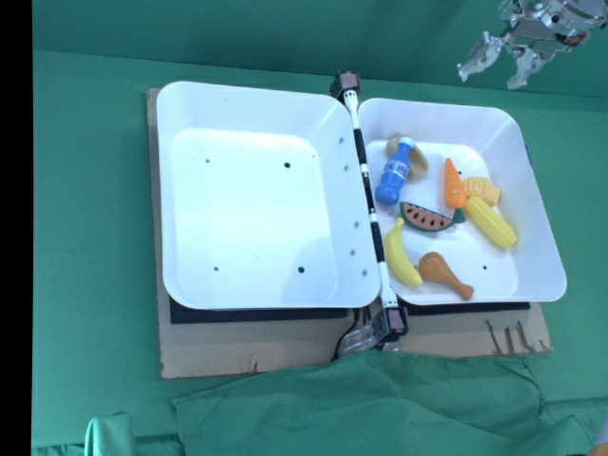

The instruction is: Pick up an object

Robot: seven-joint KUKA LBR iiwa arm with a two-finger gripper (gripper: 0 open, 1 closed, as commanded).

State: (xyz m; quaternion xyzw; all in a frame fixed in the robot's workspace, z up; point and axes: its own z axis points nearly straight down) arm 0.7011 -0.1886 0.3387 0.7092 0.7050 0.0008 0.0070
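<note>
The gripper [501, 66] hangs in the upper right of the frame, up above the far edge of the right bin [532, 169], and its two fingers are spread apart with nothing between them. All the toys sit in that right bin, in the middle right of the frame. There is a blue bottle [392, 179] near the divider, a watermelon slice [426, 218] just below it, a banana [400, 256] lower down, a drumstick [445, 274] beside the banana, a carrot [454, 185], and a corn cob [490, 220] close to the carrot. The left bin [247, 198] is on the other side. I think these toys are light, hard plastic, and smooth, so they may slip. The bottle looks like the easiest one to take, since it is round and long. I would pinch it across its middle.
</note>
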